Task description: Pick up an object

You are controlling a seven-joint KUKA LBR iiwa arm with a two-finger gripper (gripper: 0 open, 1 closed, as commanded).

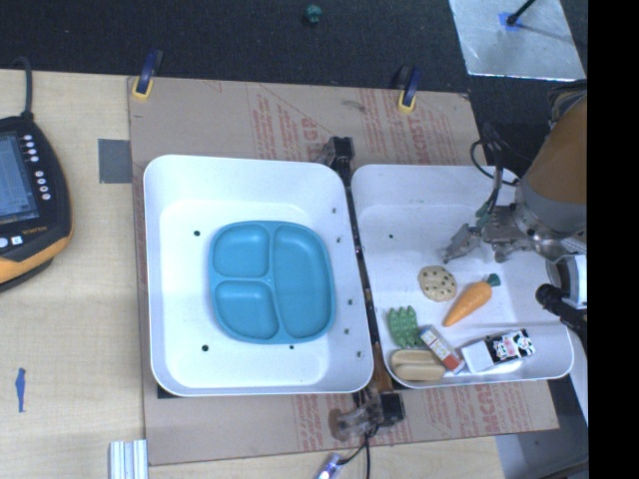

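Toy carrot [468, 301] lies loose in right bin [399, 193], cookie [436, 282] just beside it on its left. Gripper [477, 241] above them, fingers spread open, holding nothing. Blue divided plate [272, 281] in left bin [170, 188].

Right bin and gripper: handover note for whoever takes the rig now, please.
Gripper: fingers spread open, holding nothing, low over the right bin, above and right of the cookie.
Things, all in the right bin's lower half: cookie; carrot just right of it; green toy; bread roll at the lower wall; small red-and-white pack; white carton at the lower right.
Left bin holds the blue divided plate.
Done: nothing picked yet.
Left: close on one object and lift it; cookie and carrot look nearest.
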